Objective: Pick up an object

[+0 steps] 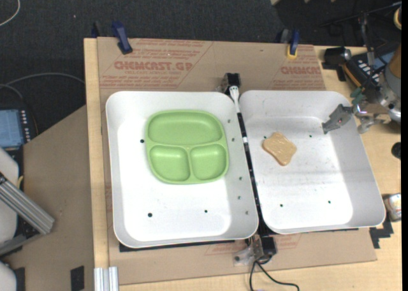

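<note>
You see grey two-finger gripper (347,119) over right white bin (357,187), grip state unclear; flat tan bread-shaped piece (280,148) lies apart.

Tan cookie (280,149) right bin (357,175); hand (347,119) apart.

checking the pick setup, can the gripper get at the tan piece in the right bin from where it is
Probably yes. The tan piece lies alone on the right bin's floor, and the gripper hangs near the bin's far right rim with nothing between them.
</note>
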Controlling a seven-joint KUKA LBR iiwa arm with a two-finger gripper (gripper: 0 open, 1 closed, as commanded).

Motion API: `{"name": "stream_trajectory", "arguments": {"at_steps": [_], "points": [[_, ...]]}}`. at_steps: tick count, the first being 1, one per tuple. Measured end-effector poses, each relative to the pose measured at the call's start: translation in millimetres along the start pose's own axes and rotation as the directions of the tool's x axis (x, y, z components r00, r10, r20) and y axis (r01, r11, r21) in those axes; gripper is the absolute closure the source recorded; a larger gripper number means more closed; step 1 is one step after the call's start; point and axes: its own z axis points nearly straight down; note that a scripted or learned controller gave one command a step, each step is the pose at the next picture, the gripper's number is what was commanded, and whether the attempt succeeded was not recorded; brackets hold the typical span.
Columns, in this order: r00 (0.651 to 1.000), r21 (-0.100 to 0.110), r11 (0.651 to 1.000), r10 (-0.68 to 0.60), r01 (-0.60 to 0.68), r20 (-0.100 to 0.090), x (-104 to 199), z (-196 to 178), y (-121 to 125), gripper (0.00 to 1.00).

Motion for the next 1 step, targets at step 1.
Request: {"name": "stream_trajectory", "arguments": {"at_steps": [1], "points": [[1.000, 0.008, 1.000, -0.001, 0.001, -0.003, -12.2, 97.8, -42.6, 0.00]]}}
